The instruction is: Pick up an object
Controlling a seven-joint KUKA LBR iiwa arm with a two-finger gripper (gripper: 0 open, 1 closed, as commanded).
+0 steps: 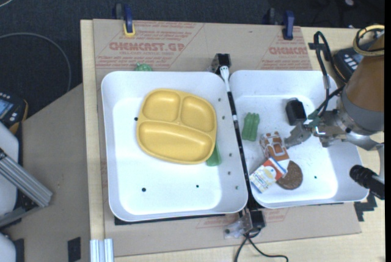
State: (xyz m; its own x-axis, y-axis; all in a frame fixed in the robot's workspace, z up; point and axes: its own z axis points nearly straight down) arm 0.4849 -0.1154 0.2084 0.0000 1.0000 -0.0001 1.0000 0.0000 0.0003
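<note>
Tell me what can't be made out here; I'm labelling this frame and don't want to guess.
- Gripper, camera view: too small and blurred to tell whether open or shut.
- Green object in the left bin: mostly hidden under the yellow divided plate.
- Small package in the right bin: print too small to read.
- Green thing behind the left bin: cut by the rim, unidentifiable.

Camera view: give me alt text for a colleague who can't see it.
The tool hovers over the right bin, near a green block, a small packet and a brown disc. The left bin holds a yellow divided plate.
</note>
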